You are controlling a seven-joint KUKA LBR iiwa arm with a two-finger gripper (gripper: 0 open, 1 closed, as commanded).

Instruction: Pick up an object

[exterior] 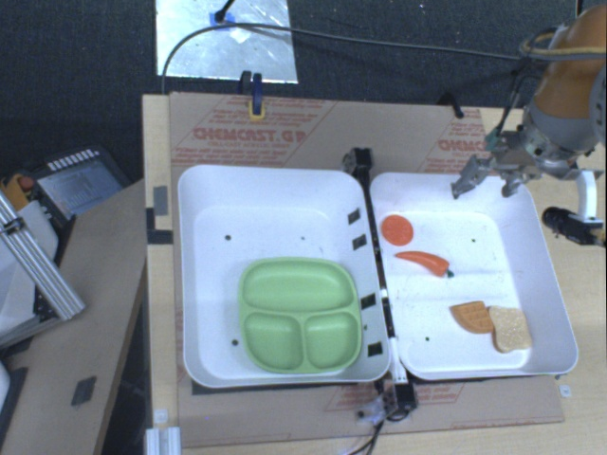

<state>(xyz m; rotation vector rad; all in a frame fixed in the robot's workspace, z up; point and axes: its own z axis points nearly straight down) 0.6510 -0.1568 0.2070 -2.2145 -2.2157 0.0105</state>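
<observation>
- The arm (569, 83) enters from the right, its upper body cut off by the frame edge; a grey wrist and an orange band show above the claw (490, 180).
- The claw hangs over the far rim of the right bin (545, 254), its two fingers spread apart with nothing between them.
- Red lettering on the cardboard sheet (285, 126) under the bins reads "CHEMCAST G P" beyond the left bin (204, 254); a similar print near the arm is too skewed to read.
- In the right bin lie a round red slice (397, 227), an orange-red pepper (423, 263), a brown piece of bread (471, 317) and, touching it, a pale slice of bread (510, 329); all sit apart from the claw.
- A green divided plate (299, 313) with three compartments rests in the left bin, toward its near side.
- A blue and yellow clamp (255, 94) grips the sheet's far edge.
- A dark device (76, 183) at the tabletop's left is hard to make out.
</observation>
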